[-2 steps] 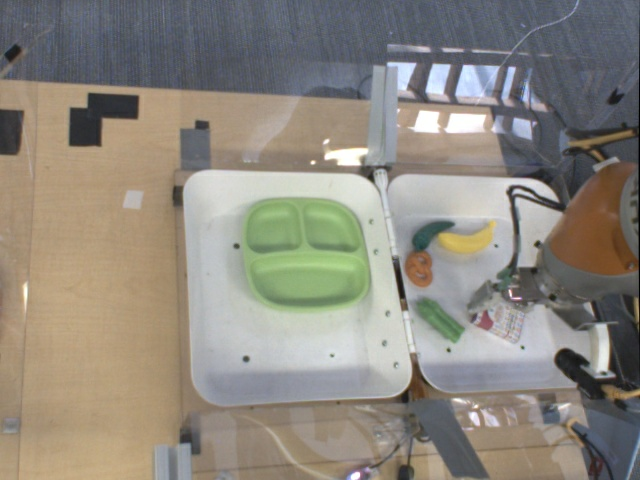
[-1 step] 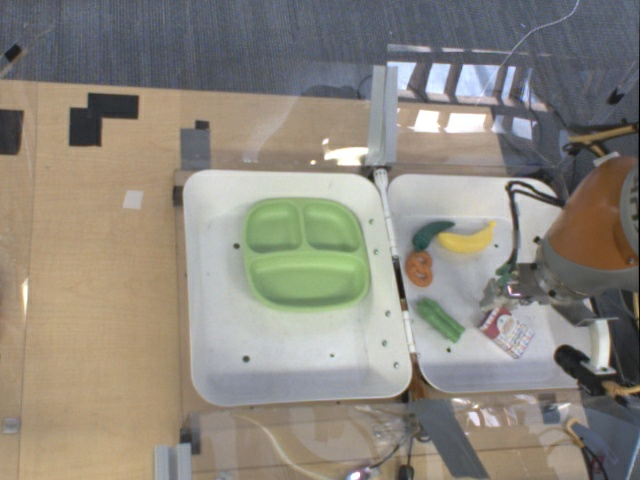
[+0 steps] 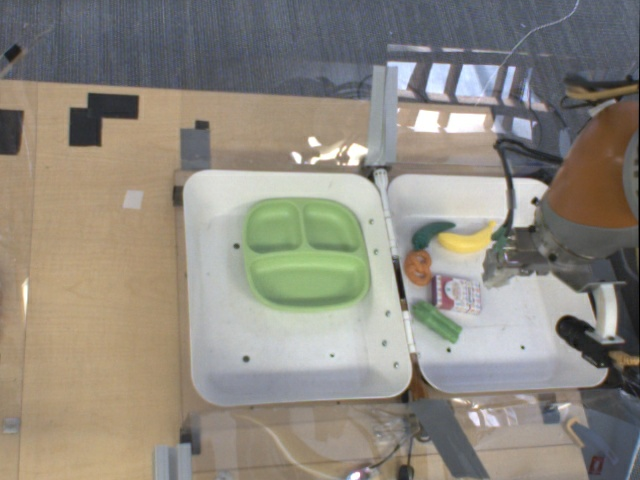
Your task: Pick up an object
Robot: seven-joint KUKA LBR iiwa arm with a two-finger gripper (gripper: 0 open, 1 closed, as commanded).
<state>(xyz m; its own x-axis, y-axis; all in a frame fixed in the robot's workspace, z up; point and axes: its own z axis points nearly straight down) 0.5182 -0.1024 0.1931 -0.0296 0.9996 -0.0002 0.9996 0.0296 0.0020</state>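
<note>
The right bin holds a yellow banana, a dark green pepper-like piece, a small red tomato, a red and white carton and a green cucumber-like piece. My gripper hangs over the right bin, just right of the banana and above the carton's right end. Nothing shows between its fingers.
The left bin bears a light green divided plate. A metal divider runs between the bins. The arm's orange and grey body covers the right bin's far right side.
</note>
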